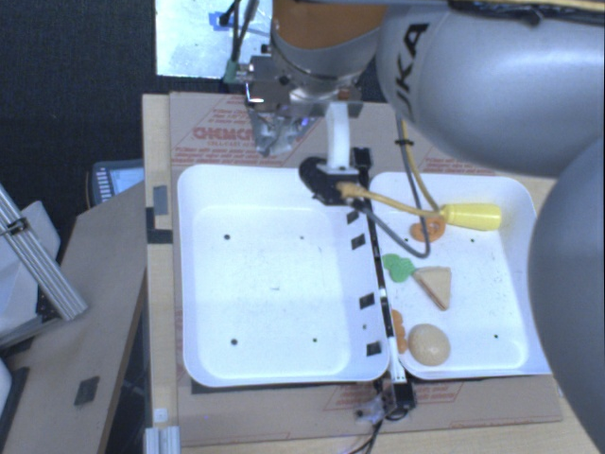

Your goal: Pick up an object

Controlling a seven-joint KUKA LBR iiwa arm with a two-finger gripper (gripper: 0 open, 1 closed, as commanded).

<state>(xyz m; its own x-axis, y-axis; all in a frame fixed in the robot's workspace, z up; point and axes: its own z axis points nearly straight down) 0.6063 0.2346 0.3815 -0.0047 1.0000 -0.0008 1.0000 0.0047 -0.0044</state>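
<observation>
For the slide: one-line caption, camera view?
KUKA arm above two white bins; yellow-handled tool and toy food in right bin.

1. Two shallow white bins, left bin and right bin, side by side
2. One yellow cylinder
3. One green piece
4. One tan wedge
5. One beige egg-shaped object
6. Two orange pieces, one near the cylinder, another at the divider
</observation>
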